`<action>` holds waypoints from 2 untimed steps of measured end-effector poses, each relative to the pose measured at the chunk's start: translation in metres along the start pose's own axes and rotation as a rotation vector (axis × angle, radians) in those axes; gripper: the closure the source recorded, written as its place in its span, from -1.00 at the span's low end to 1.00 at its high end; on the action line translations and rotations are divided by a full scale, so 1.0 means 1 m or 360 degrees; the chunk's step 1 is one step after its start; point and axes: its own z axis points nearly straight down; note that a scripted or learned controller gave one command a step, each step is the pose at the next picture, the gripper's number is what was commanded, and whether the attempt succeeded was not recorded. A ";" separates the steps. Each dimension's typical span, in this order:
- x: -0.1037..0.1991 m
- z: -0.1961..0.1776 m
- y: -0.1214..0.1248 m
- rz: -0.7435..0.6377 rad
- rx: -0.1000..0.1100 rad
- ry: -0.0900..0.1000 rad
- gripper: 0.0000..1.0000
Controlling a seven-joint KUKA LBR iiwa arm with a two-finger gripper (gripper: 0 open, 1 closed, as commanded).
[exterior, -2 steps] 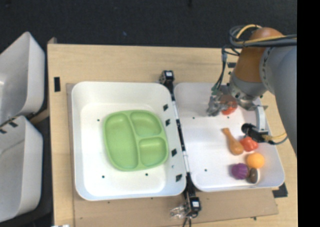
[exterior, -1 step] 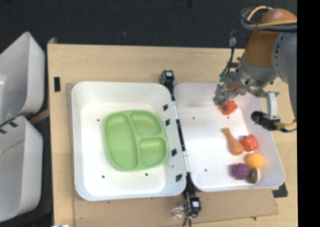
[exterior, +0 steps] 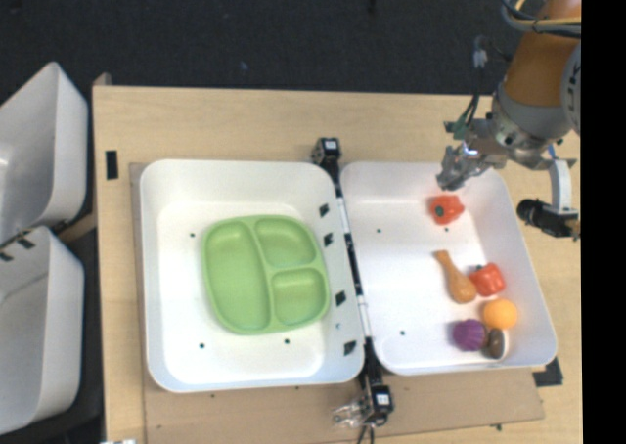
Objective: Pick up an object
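My gripper [exterior: 455,178] hangs over the far part of the right bin [exterior: 411,334], just above and slightly left of a red pepper-like toy [exterior: 446,209]. Nothing shows between its fingers. Further toward the front lie a tan gourd-shaped piece [exterior: 455,278], a red-orange toy [exterior: 487,280], an orange ball [exterior: 500,314], a purple piece [exterior: 469,334] and a small brown piece [exterior: 495,342], clustered near the bin's right front corner.
The left bin [exterior: 176,354] holds a green divided plate [exterior: 265,272]. A black clamp [exterior: 327,150] sits at the far end of the ridge between the bins. White chair-like shapes [exterior: 39,149] stand left of the bench.
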 end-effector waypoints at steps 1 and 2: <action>-0.001 0.026 0.000 0.0004 0.0007 -0.0001 1.00; 0.040 0.025 -0.028 -0.0008 0.0007 0.0001 1.00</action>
